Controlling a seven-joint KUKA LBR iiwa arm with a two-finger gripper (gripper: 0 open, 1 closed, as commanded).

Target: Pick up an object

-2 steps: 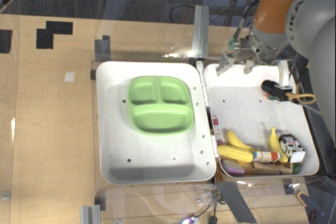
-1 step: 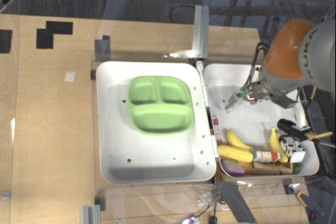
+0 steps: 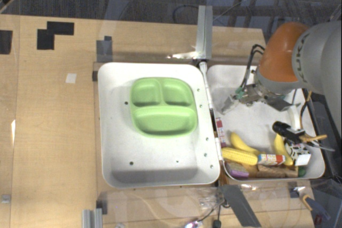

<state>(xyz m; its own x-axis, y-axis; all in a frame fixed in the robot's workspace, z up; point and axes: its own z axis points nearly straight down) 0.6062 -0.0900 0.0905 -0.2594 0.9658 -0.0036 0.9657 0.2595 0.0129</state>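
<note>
Toys [image 3: 262,157] lie at right bin's [image 3: 235,75] front, below gripper [image 3: 243,96]. Gripper's grip: cannot tell.

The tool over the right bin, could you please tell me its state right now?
Tool: cannot be told; it hangs over the right bin, above the bananas.

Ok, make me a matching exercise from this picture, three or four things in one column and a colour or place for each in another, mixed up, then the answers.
Things:
1. divided plate
2. corn cob
3. arm's wrist band
4. right bin

Descriptions:
A. orange
B. green, lying in the left bin
C. white, holding the bananas and other items
D. yellow, near the front edge of the right bin

Pairs: 1-B, 2-D, 3-A, 4-C
</note>
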